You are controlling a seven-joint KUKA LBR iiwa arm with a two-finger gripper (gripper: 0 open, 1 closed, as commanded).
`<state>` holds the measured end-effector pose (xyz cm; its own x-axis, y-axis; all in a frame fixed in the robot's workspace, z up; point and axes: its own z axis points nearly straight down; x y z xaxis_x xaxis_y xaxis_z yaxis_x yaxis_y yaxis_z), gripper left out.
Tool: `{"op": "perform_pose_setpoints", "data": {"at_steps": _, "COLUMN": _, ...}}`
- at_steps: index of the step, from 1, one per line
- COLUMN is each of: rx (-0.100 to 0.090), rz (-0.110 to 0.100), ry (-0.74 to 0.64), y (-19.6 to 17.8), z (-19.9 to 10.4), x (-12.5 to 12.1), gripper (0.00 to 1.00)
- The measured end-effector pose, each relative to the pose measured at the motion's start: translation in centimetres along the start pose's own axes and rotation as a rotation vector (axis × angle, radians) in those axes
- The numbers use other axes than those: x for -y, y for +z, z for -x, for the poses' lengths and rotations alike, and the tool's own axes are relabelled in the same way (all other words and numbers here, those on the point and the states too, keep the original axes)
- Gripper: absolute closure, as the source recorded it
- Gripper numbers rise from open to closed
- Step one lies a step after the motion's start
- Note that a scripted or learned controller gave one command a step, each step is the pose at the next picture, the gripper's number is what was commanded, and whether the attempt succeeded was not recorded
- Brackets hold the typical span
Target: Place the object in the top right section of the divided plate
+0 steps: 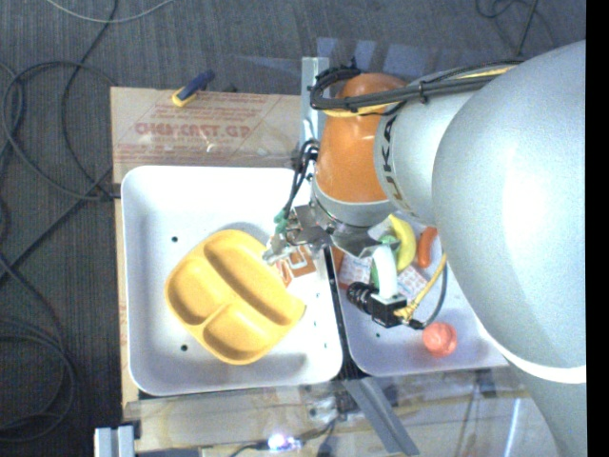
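You have open white floor in the left bin (152,217) along its upper and left sides, and a strip at the lower edge. The yellow divided plate (233,296) takes up the bin's middle and lower right. The arm (495,198) blocks the frame's right, covering most of the right bin (381,355). There, a banana (405,241), a red ball (439,338) and cables crowd the visible floor.

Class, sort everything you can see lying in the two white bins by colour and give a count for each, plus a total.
Yellow: 2, the divided plate and a banana
Orange-red: 2, a carrot-like piece and a round ball
Total: 4 that can be made out; the arm covers much of the right bin.
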<state>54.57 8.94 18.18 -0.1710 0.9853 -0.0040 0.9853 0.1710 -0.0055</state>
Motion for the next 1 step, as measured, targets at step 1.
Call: {"op": "perform_pose_setpoints", "data": {"at_steps": 1, "rx": -0.003, "rz": -0.001, "ry": -0.248, "y": 1.24, "z": -6.59, "x": 2.91, "gripper": 1.00}}
